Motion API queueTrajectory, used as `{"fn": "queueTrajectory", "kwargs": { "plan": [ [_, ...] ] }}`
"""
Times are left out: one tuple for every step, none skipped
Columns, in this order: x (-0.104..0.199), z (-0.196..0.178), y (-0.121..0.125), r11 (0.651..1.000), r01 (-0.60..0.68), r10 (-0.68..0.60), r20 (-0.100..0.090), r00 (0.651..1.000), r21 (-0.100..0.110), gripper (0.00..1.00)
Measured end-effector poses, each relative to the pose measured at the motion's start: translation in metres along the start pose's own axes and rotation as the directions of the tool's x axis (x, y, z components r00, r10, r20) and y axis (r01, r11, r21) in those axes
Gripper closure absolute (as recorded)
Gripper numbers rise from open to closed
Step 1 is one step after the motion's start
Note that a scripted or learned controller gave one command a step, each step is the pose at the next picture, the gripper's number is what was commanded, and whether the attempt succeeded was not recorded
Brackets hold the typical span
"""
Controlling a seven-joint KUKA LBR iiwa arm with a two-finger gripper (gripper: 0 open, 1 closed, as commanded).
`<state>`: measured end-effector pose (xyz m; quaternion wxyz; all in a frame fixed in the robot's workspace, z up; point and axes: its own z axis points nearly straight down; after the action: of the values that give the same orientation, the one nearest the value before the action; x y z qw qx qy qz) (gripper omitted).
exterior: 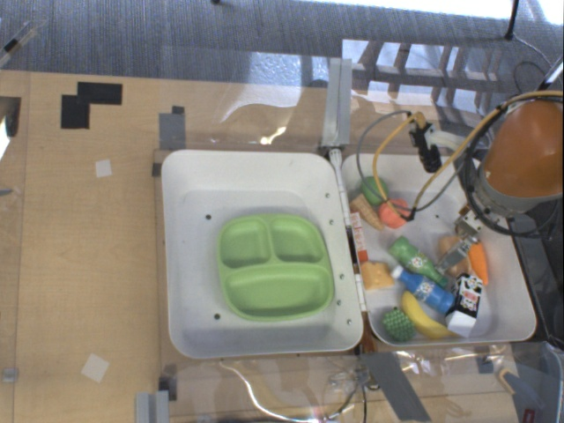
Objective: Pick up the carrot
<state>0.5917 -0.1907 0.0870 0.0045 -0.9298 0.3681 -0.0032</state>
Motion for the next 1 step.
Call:
{"fn": "queueTrajectory", "kwargs": {
  "plan": [
    [0.0013,-0.0120,-0.0027,1.000,-0.002,0.002,-0.005,1.000,0.005,1.00]
  ]
}}
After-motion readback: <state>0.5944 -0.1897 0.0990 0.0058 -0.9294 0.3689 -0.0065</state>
